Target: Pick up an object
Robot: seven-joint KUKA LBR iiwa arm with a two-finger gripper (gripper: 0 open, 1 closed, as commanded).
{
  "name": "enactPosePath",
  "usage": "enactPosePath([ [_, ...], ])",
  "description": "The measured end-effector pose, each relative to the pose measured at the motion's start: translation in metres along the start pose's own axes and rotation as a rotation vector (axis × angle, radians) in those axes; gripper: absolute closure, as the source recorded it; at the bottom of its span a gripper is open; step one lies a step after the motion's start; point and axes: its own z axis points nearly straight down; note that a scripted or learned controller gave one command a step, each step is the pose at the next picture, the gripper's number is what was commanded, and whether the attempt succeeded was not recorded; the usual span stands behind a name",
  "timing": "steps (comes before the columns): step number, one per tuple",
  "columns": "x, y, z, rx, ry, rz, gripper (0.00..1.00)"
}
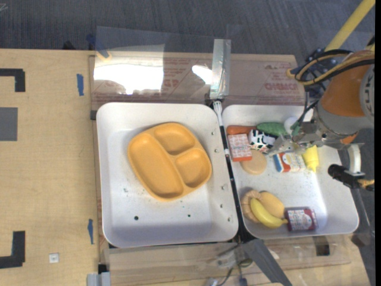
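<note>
1. Gripper sits low in the right bin, at its upper middle among the clutter. Can't tell its state; no object visibly held.
2. Right bin contents: one banana, one dark red jar, one round tan disc, one red-and-white packet, one black-and-white cow toy, one green item, one yellow item, one small white carton.
3. Packet, jar and carton printing is too small to read.
4. Left bin: one orange three-compartment plate.
5. Clear panel behind the bins carries faint red lettering, unreadable.
</note>
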Motion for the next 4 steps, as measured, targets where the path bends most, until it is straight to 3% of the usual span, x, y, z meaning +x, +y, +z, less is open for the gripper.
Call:
enactPosePath([
  [1,0.015,0.022,0.007,0.036,-0.033,-0.07,0.0],
  [2,0.0,0.045,0.01,0.042,-0.008,-0.004,0.0],
  [3,-0.024,0.032,-0.084,-0.005,-0.035,0.082,0.0],
  [4,0.001,-0.011,0.011,-0.006,-0.045,0.567,0.0],
])
